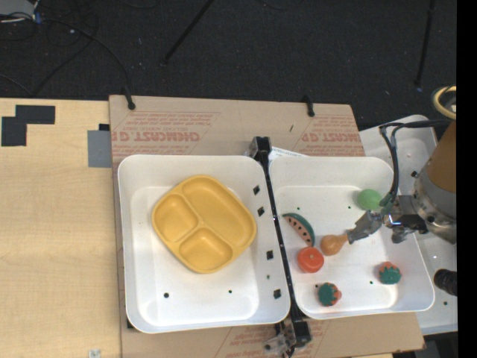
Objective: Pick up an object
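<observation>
So, left bin [141, 304] has exactly one thing in it, a yellow divided plate [203, 221] with three compartments, sitting toward the far side. Right bin [417, 300] is where the pickable stuff is, six little toys by my count: one watermelon slice [301, 229], one red tomato-looking ball [311, 259], one tan pear-shaped piece [334, 243], one green-and-red lump [329, 294] near the front wall, one green ball [369, 198], and one more green-and-red lump [389, 274] on the right. My jaws [362, 230] come in from the right and sit low over the bin, and honestly I can't tell if they're spread or closed. The tan piece looks like the one to go for: it lies just left of my tip and a touch nearer, maybe touching, long axis running roughly left-right toward me.
</observation>
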You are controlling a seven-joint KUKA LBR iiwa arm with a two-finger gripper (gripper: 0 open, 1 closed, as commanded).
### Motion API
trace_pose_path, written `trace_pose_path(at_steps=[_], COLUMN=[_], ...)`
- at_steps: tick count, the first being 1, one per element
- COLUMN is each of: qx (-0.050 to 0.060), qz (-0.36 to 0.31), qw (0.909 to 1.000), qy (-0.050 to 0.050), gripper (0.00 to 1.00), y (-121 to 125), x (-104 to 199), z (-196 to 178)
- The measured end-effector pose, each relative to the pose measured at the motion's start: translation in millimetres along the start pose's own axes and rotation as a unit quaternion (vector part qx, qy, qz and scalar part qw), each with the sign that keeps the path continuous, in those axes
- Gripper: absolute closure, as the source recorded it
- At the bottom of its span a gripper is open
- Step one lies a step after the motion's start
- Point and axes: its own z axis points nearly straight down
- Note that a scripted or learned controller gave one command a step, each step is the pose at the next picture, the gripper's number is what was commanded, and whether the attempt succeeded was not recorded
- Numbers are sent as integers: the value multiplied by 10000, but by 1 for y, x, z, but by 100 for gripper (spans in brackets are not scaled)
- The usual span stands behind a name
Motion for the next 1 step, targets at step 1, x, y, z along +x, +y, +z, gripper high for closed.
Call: trace_pose_path(at_steps=[1], qx=[24], qz=[2], qw=[10000], qy=[6], gripper=[0], y=[6], x=[7], z=[48])
